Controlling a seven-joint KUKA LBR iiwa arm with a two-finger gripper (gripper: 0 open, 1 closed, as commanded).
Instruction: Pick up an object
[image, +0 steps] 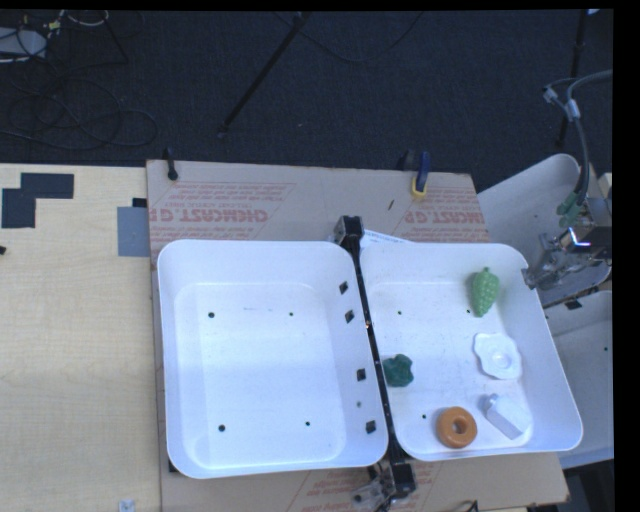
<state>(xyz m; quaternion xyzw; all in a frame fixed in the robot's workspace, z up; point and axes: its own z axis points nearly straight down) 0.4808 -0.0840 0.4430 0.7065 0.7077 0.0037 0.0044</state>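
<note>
The right bin (540, 330) holds several small objects. A light green bumpy fruit (485, 291) lies near its far right corner. A dark green broccoli-like piece (399, 370) sits by the divider. A white fried-egg shape (497, 356) lies at the right, with an orange donut (456, 427) and a pale grey block (503, 417) at the near edge. My gripper (560, 268) hangs just outside the right bin's far right rim, to the right of the green fruit, with nothing seen in it.
The left bin (170, 350) sits beside the right one, with a black clip strip (362, 330) along the shared rim. Both bins rest on a cardboard sheet (250, 205) on the wooden bench. A white panel (590, 360) lies right of the bins.
</note>
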